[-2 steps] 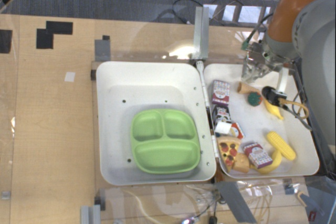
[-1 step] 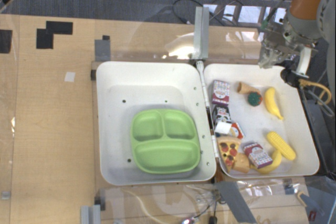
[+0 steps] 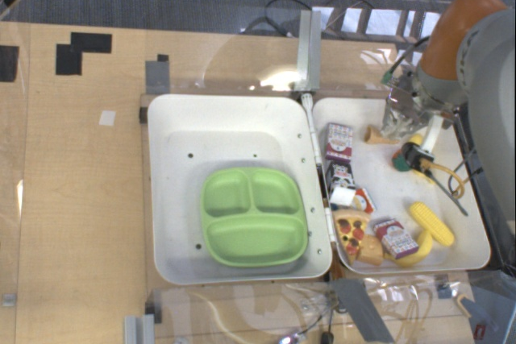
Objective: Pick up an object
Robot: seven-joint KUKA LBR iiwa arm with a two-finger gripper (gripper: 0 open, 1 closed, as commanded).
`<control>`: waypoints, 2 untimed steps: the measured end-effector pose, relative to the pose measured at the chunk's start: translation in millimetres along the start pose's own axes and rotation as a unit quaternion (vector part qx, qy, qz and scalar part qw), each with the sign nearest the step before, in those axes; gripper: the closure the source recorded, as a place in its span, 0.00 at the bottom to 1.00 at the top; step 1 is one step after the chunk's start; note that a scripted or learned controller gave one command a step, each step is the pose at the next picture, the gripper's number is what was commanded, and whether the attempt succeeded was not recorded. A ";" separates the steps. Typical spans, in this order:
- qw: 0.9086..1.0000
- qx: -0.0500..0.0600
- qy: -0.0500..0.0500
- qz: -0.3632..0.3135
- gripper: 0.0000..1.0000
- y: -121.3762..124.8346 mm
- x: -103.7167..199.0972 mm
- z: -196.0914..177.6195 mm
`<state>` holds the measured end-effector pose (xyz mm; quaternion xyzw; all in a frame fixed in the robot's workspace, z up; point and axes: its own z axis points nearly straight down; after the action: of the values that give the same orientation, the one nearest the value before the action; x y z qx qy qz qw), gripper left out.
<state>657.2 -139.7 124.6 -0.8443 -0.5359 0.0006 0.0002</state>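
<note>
The left bin (image 3: 161, 173) held a green divided plate (image 3: 255, 215). The right bin (image 3: 476, 250) held cartons, a pizza slice (image 3: 352, 231) and a corn cob (image 3: 431, 223) near its front right corner, lying diagonally. The tool (image 3: 401, 121) hung at the bin's back edge.

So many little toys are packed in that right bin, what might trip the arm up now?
The gripper hangs over the right bin's far end, by a green-and-yellow toy and a tan piece; it may nudge one instead of lifting it. The small cartons lie close along the divider wall, leaving little room. The corn cob overlaps the banana, so both may shift.
</note>
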 end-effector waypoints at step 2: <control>0.969 -0.014 -0.002 -0.245 0.00 3.5 -73.1 15.5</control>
<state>629.2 -207.3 109.1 -0.6872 -0.7264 -0.0056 -0.0126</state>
